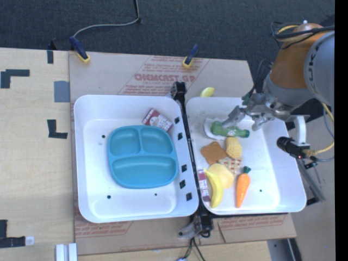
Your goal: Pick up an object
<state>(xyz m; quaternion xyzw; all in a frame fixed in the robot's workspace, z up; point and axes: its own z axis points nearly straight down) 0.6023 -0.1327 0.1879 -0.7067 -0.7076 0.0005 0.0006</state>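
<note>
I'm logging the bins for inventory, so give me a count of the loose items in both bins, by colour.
Blue: 1, divided plate
Red and white: 1, small carton
Green: 1, toy
Yellow: 2, corn, banana
Brown: 1, toast
Orange: 1, carrot
Total: 7

The KUKA arm point(304, 64) comes in from the right edge, its grey casing and orange band (the band sits just above the wrist) high at the upper right. From there the wrist slopes down and to the left, ending in the two-finger gripper point(239, 118), whose metal fingers point(235, 115) point leftward and stand slightly parted.
</note>
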